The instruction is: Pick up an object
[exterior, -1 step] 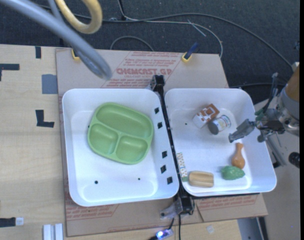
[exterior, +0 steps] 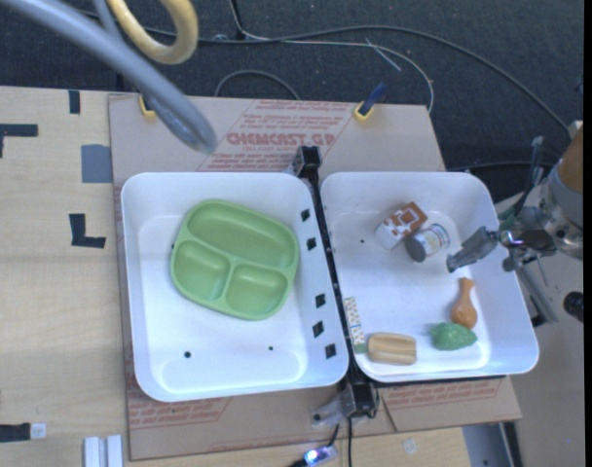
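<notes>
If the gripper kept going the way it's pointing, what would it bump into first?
Probably the small can. The gripper reaches in from the right bin's right edge, pointing left toward it. How high it sits is hard to judge, so it might pass over.

This looks like a robotics lab: a pale wooden bench (exterior: 43, 290) marked with black tape, a printed cardboard sheet (exterior: 277, 134) clamped along its far edge, loose cables (exterior: 306, 37) trailing over dark carpet, and two white bins (exterior: 140, 358) holding toy food.

"CHEMCAST GP" on brown board (exterior: 277, 134)
</notes>
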